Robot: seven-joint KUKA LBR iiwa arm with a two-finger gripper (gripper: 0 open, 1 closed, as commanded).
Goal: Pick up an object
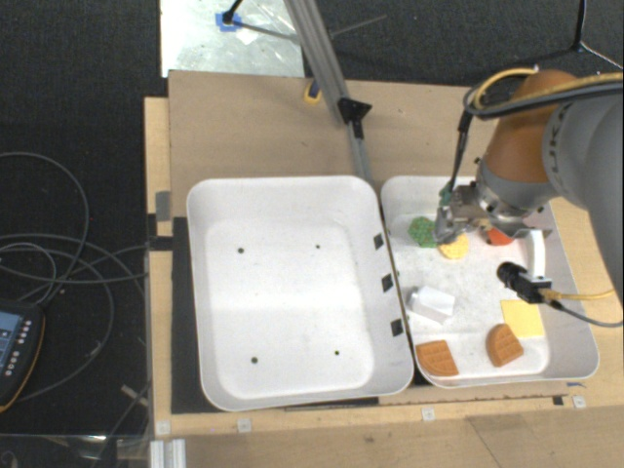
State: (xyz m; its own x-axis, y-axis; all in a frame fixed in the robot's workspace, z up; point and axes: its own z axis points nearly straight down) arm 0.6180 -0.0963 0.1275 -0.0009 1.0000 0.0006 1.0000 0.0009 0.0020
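Gripper (450,224) is lowered into the right bin (575,344) directly above a yellow piece (454,250) beside a green broccoli-like piece (422,231), finger state indeterminable, with an orange-red item (498,236), yellow block (523,317), two brown bread-like pieces (438,358) and a white object (431,305) nearby.

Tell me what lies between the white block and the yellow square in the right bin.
In the camera view, only bare bin floor separates the white block from the yellow square.
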